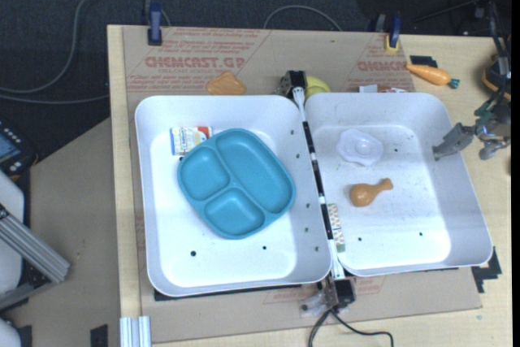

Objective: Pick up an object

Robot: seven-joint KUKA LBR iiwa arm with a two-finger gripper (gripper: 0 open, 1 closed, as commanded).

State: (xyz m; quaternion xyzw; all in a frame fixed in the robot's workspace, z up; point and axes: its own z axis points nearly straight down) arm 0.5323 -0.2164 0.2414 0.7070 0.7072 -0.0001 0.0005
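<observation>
The pincer (465,139) hangs at the far right rim of the right bin (455,252), and I cannot tell how it is set. It holds nothing. Just beside it, inside that bin, lie a clear lid (361,148) and a little brown drumstick (370,192), the likely pick. Farther off, a blue plate (236,183) fills the left bin (162,256).

Left white plastic bin (154,199): blue divided plastic tray (235,183), small printed carton (188,138) behind. Right white plastic bin (455,232): tan drumstick-shaped toy (370,192), clear plastic lid (361,148) behind.
</observation>
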